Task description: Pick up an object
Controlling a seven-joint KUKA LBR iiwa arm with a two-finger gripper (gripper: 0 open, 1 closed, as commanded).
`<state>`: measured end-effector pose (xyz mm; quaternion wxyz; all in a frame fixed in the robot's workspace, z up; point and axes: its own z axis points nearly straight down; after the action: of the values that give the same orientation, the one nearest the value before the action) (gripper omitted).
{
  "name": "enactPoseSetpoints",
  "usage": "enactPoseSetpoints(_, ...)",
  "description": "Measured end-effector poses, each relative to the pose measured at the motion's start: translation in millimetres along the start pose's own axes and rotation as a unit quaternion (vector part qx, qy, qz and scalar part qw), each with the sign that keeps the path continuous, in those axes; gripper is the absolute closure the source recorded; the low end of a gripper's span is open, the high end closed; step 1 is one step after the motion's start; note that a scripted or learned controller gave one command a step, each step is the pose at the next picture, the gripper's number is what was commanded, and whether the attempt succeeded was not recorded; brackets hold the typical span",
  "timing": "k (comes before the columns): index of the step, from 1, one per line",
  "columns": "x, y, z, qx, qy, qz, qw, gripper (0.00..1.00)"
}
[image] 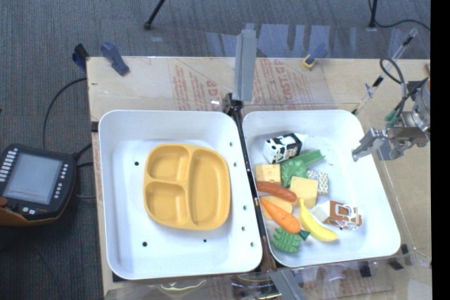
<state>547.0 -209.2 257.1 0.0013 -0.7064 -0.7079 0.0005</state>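
My gripper (371, 144) hangs over the right rim of the right bin (351, 124), to the right of the toy food and apart from it. Nothing shows in it. The pile in that bin holds a black-and-white cow-patterned carton (283, 147), a green piece (302, 165), two cheese blocks (304, 190), a sausage (275, 190), a carrot (280, 216), a banana (316, 225), a leafy green (286, 241), a checkered block (318, 181) and a brown-and-white box (342, 214).
The left bin (119, 151) holds a yellow divided plate (188, 186). A grey upright post (245, 67) stands behind the seam between the bins. A teach pendant (31, 183) lies off the bench's left. Cables (390, 74) trail near the arm at the right.
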Motion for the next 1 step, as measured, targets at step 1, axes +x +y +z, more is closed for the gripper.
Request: enactPoseSetpoints(1, 87.9, 1.5, 76.9, 0.004, 0.001, -0.023, 0.9997, 0.0)
